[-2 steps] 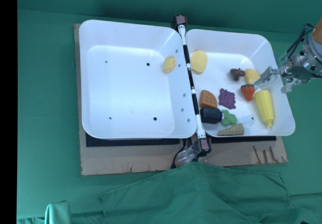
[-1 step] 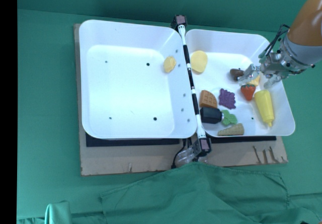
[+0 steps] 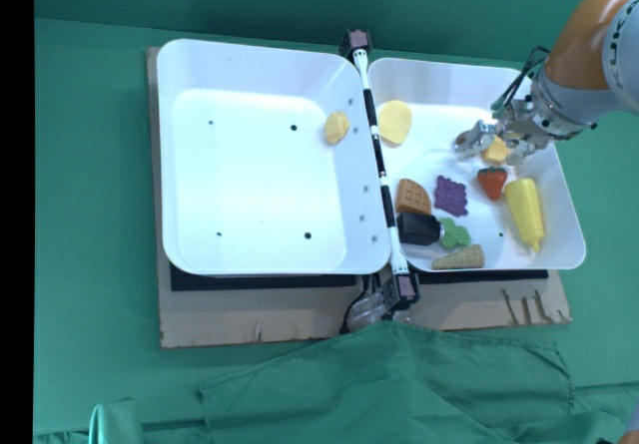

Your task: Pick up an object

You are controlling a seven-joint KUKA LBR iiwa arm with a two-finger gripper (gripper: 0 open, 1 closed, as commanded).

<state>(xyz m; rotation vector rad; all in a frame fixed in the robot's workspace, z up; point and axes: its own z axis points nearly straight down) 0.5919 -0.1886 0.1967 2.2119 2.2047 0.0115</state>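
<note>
The arm (image 3: pixel 599 43) reaches in from the upper right of the frame, and its tool (image 3: pixel 491 145) hangs low over the upper right part of the right bin (image 3: pixel 439 83). A small yellow-orange block (image 3: pixel 496 151) sits between the tool's fingers, which are closed on it. Just below it lies a red strawberry (image 3: pixel 491 181), and to the lower right of that a yellow corn cob (image 3: pixel 525 212) lies near the bin's right wall. Toward the middle of the bin are a purple grape bunch (image 3: pixel 450 196), a brown waffle (image 3: pixel 413 197), a dark bottle-like piece (image 3: pixel 418 227), a green leafy piece (image 3: pixel 456 232) and a tan cone (image 3: pixel 459 257) along the lower edge. A pale yellow round piece (image 3: pixel 394 122) rests at the bin's upper left. In the left bin (image 3: pixel 200 83), a small yellow piece (image 3: pixel 336 127) lies near the upper right corner. Both bins stand on a green worktop (image 3: pixel 90 183).
</note>
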